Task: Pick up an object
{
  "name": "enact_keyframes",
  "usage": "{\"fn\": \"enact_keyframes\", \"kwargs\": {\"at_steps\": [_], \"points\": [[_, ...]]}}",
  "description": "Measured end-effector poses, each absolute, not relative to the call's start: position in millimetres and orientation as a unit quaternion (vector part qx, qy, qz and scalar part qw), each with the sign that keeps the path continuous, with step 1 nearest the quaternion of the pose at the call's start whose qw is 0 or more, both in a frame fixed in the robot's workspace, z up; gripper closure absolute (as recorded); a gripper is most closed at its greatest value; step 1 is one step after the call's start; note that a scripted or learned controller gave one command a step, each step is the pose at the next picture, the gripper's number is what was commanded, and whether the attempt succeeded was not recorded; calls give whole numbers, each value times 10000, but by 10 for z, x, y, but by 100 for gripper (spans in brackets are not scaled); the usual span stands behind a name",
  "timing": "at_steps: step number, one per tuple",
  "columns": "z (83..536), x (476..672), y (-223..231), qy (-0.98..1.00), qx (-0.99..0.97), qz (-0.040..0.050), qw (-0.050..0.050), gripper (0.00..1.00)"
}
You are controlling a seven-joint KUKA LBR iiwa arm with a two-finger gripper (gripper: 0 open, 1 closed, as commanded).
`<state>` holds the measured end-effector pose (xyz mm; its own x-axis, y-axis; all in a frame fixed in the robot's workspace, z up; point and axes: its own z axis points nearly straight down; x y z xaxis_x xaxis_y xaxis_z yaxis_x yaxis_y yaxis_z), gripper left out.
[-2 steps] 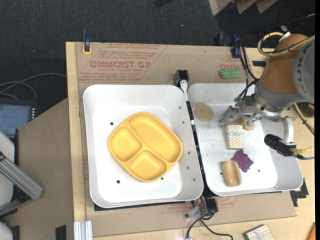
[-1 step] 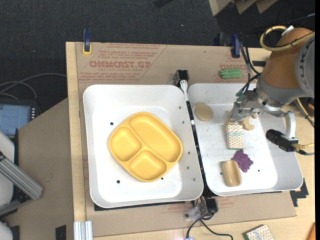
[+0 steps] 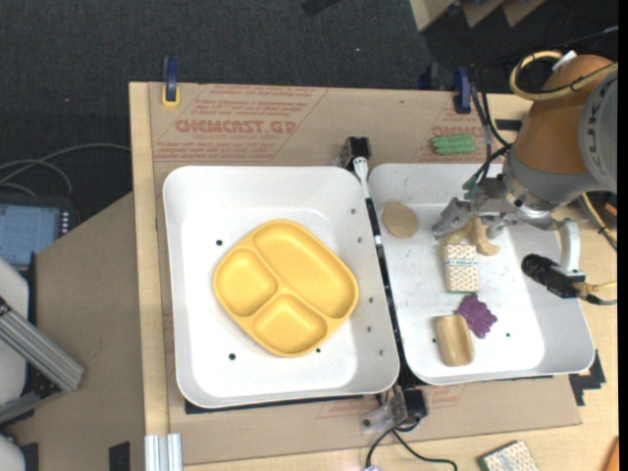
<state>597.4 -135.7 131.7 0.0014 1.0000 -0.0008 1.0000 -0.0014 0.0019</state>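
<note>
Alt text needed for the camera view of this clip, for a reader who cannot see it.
The grey and orange arm's end effector hangs low over the right bin, above a small tan object, with a round tan disc, a speckled block, a purple piece and a tan cylinder nearby. The left bin holds a yellow divided plate.
</note>
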Motion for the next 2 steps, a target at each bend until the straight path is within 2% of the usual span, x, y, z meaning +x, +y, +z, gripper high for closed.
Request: {"fn": "enact_keyframes", "kwargs": {"at_steps": [1, 2], "points": [[881, 5893, -1542, 7064, 7078, 11, 30, 0], [972, 5889, -1528, 7067, 7075, 10, 27, 100]]}}
